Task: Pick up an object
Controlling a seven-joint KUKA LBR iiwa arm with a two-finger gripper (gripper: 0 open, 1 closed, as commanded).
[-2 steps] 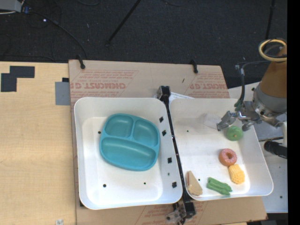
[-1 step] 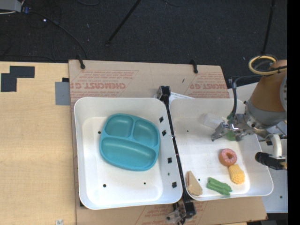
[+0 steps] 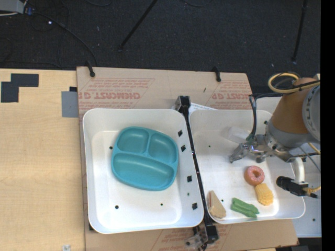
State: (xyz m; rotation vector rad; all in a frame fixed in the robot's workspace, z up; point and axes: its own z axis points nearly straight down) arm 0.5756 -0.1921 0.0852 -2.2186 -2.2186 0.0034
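Observation:
In the right bin (image 3: 220,135), a pink doughnut (image 3: 255,175) lies near the right side. A yellow corn cob (image 3: 264,194) sits just below it, and a green pea pod (image 3: 244,207) rests at the front edge. A tan bread wedge (image 3: 215,204) leans in the front left corner. My gripper (image 3: 246,158) hangs over the bin floor just above and left of the doughnut. It is open, its metal fingers spread with nothing between them.
The left bin (image 3: 99,192) holds a teal divided plate (image 3: 145,158). A black divider rail (image 3: 191,161) runs between the bins. The grey arm with its orange band (image 3: 290,114) reaches in over the right bin's right rim.

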